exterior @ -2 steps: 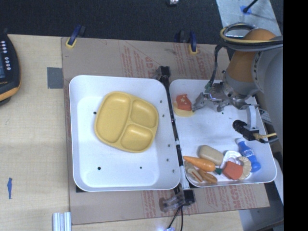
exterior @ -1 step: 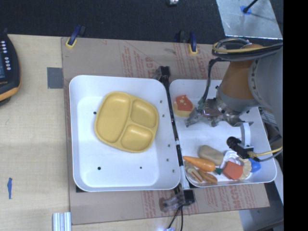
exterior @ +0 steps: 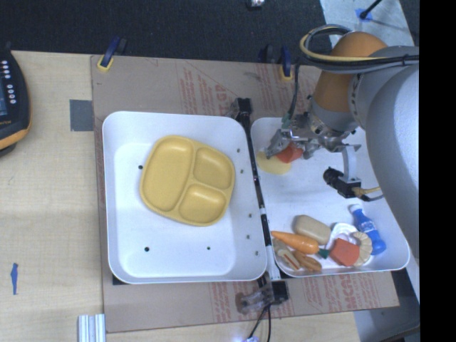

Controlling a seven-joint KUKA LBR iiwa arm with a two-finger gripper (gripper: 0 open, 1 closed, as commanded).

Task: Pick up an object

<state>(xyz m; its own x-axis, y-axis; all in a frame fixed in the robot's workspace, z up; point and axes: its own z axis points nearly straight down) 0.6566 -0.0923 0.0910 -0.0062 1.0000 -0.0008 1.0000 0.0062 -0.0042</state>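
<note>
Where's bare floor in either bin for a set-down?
Left bin: wide bare strip between the yellow plate and the near wall; narrower one along the left wall. Right bin: small patch between the gripper and the toy-food pile. Crowded: right bin's near end and around the gripper.

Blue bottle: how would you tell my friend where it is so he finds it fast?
Find the white bin on the right, the one without the yellow plate. Look in its lower right corner, at the edge of the heap of toy food. The blue bottle is the only blue thing there, near a red block and an orange carrot.
</note>
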